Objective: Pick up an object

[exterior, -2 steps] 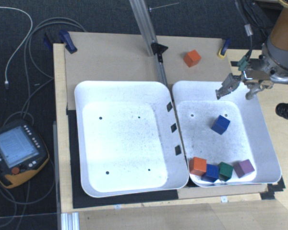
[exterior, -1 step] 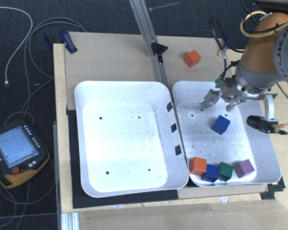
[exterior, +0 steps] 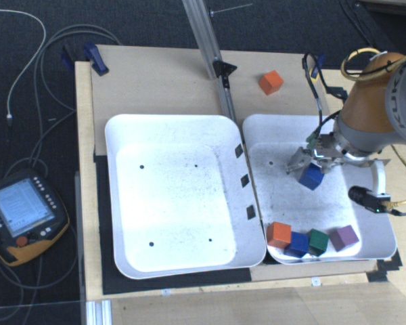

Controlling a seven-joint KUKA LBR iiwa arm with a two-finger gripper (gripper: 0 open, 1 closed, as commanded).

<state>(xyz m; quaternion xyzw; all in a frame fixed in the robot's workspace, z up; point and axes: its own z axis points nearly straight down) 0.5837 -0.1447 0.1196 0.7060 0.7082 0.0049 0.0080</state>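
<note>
Blue cube [exterior: 312,177] sits between the gripper [exterior: 310,164] fingers.

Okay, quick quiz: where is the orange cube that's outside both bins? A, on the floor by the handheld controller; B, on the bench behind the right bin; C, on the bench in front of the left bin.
B: the lone orange cube sits on the bare bench top behind the right bin.

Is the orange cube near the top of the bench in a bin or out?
Out. The orange cube sits on the bare bench top, beyond the right bin's far rim.
</note>
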